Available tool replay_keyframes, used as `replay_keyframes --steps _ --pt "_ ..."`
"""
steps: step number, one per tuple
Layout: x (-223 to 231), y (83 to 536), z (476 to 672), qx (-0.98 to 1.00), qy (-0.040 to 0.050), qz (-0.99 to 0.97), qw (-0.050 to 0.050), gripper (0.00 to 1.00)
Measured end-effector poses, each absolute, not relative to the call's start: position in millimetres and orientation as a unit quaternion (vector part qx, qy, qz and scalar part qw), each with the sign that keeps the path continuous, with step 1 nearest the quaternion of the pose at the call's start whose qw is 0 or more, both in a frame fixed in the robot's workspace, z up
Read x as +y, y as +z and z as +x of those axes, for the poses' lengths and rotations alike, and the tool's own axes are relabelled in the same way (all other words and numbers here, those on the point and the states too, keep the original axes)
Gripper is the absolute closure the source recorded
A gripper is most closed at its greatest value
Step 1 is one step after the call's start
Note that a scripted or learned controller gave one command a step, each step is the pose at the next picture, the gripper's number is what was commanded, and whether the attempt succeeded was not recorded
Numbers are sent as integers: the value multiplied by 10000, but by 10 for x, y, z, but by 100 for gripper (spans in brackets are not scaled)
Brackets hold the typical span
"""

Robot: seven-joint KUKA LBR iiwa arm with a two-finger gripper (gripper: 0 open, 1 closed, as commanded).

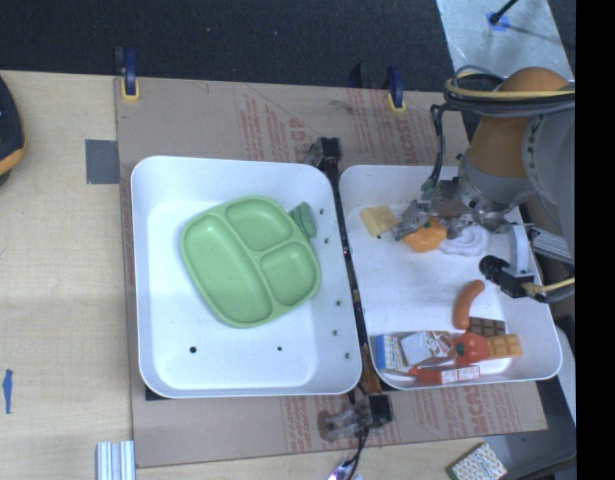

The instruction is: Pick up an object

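reaching into the right bin (387,313), upper right of frame: pincer (424,218) low over an orange piece (425,238). cannot tell whether it grips. looks like the grasp step; next comes a straight lift to test it.

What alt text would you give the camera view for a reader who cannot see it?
The end effector hangs low over the right bin, by an orange piece and a yellow piece. Nearer in that bin lie a sausage and a flat printed packet. The left bin holds a green divided plate.
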State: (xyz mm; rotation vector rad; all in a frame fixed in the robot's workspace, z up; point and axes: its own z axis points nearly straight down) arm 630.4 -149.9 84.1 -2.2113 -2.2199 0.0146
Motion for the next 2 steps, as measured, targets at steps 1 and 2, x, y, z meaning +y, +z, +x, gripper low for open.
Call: replay_keyframes --steps 1,2 --pt "-1504 1027 6331 -7090 25 -7052 6 100" --pt "-685 1989 6599 -7113 -40 -7029 -23 100"
